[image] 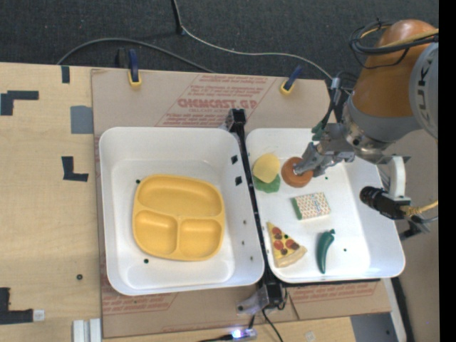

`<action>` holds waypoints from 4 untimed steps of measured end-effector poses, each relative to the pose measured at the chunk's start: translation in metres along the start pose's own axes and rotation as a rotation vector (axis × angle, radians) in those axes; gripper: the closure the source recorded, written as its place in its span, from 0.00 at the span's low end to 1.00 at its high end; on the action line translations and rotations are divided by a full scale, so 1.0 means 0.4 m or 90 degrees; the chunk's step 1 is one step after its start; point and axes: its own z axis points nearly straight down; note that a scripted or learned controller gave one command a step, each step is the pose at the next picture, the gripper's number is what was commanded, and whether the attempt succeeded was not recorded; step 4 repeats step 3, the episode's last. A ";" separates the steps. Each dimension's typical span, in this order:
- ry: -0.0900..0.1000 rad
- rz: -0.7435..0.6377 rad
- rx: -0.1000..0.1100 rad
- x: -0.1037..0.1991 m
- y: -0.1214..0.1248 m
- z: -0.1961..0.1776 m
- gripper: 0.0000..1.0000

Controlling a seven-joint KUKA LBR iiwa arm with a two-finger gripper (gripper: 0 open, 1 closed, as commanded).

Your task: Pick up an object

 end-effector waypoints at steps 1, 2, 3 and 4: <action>0.001 -0.001 0.000 0.146 -0.011 0.026 1.00; 0.000 -0.001 0.000 0.279 0.001 0.020 1.00; 0.000 0.000 0.000 0.401 0.017 0.022 1.00; 0.000 0.000 0.000 0.401 0.017 0.022 1.00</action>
